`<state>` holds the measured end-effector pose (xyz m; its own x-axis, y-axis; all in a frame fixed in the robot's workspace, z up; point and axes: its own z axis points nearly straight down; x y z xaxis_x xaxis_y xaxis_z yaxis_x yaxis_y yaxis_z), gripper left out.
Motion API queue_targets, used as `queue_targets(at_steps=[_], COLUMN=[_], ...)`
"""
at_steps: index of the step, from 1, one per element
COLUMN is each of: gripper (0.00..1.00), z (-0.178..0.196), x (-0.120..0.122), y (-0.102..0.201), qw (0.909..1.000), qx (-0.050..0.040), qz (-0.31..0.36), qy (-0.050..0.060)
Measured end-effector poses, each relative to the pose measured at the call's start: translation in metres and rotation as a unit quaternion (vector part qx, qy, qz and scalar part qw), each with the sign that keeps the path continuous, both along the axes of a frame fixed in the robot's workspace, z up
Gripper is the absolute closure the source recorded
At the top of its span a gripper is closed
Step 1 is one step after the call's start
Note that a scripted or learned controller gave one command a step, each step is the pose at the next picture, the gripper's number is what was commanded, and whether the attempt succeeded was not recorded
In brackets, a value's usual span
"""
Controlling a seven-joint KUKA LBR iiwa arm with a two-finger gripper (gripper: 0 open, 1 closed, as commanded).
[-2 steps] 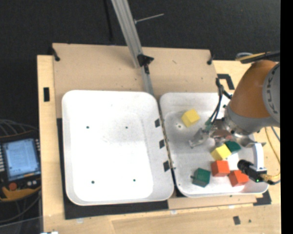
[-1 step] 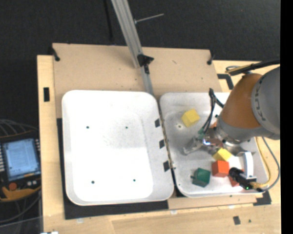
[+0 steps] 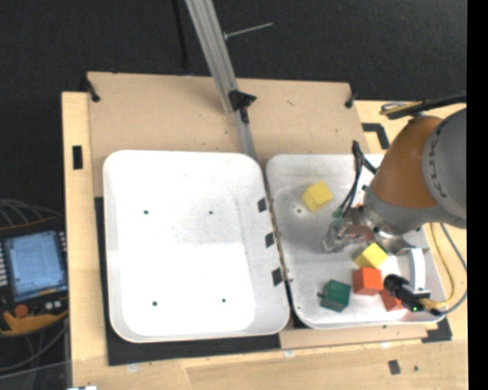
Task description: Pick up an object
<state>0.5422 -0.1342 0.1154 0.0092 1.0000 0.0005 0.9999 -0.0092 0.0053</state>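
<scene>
Right bin (image 3: 297, 177), holding all the loose pieces: yellow block (image 3: 316, 196) near the bin's far-left part, lying apart from the rest; second yellow block (image 3: 372, 256) toward the near-right, with an orange block (image 3: 368, 280) just beside it on the near side and a red piece (image 3: 389, 301) tucked against the near-right corner; green block (image 3: 335, 295) close to the near edge, apart from that cluster. Left bin (image 3: 179, 242): white, nothing noted in it. Gripper (image 3: 339, 238): low over the middle of the right bin, between the far yellow block and the near cluster, nothing visible between its fingers; whether they stand wide or narrow cannot be told, the metal being blurred against the white floor. Risks, as judged: closing where it hangs would likely catch bare floor; a descent toward the near-right cluster could nudge the touching blocks apart or wedge two at once; the arm's bulk shades that corner, so alignment there looks chancy
</scene>
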Motion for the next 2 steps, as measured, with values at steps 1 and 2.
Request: queue_targets(at_steps=[1,2], gripper=[1.00,1.00], z=[0.044,0.105], x=[0.003,0.003], y=[0.002,-0.007], qw=[1.0000,1.0000], qx=[-0.0007,-0.0014], qz=[0.006,0.006], qy=[-0.001,-0.002])
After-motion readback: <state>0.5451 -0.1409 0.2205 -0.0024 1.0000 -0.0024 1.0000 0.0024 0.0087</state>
